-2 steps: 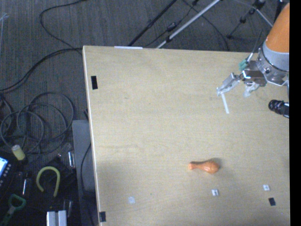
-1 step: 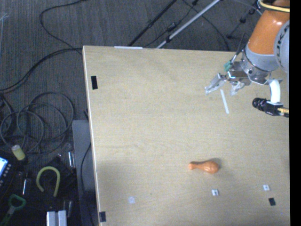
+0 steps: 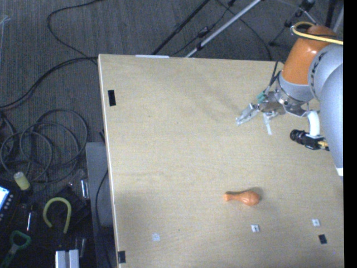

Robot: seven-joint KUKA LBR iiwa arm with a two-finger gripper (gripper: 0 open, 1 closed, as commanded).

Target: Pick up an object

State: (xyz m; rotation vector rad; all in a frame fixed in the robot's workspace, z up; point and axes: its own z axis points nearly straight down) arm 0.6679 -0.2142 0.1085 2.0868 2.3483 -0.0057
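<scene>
- The task is sitting at its start: nothing is lifted yet, and the approach, the grasp and the lift are all remaining.
- The gripper [image 3: 255, 118] is hanging over the upper right of the tan surface [image 3: 178, 149], with its fingers spread apart and nothing between them.
- The orange object [image 3: 244, 197], shaped like a small gourd, is lying on its side in the lower middle, well apart from the gripper.
- Bare surface is lying all around the object, so the arm [image 3: 318, 66] is having free room to descend; the edges are staying far away.
</scene>
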